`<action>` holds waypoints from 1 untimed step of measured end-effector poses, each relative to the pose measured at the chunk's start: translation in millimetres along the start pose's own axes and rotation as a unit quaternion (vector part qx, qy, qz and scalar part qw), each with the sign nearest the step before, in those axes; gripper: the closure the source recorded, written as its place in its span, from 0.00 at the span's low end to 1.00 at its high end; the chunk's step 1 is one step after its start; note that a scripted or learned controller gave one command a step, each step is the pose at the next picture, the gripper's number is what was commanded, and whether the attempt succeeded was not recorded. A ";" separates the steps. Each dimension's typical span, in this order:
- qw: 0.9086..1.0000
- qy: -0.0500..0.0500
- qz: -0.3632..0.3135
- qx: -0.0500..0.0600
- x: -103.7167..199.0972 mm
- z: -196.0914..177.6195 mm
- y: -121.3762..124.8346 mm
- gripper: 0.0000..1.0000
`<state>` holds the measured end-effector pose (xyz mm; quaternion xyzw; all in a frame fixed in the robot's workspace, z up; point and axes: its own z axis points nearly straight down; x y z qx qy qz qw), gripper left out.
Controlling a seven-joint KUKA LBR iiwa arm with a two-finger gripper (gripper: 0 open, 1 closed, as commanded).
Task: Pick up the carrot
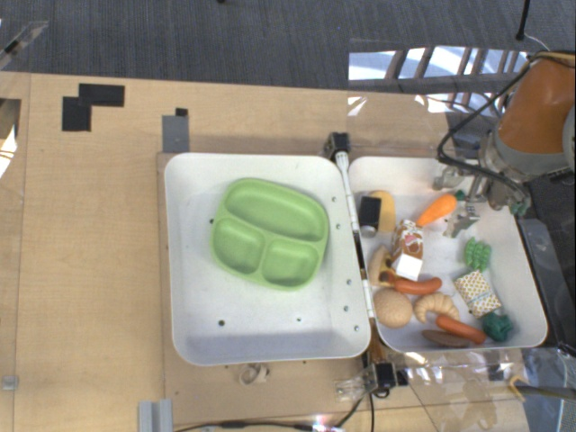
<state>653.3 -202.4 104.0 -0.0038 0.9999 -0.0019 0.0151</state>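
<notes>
Carrot [437, 209]: smooth orange taper, lying tilted in right bin [531, 282], upper part.
Gripper [464, 216]: metal fingers just right of carrot; spread or pressed, cannot tell.
Tray [269, 233]: green, three-compartment, left bin [193, 268].

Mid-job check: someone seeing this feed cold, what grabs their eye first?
First, the bright green divided plate, alone in the left bin. Next, the right bin, crowded with toy food: the orange carrot lies near its top edge. The arm's claw hangs just right of the carrot.
</notes>
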 end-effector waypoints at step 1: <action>1.000 0.018 0.004 -0.001 -14.7 16.8 -4.1 0.00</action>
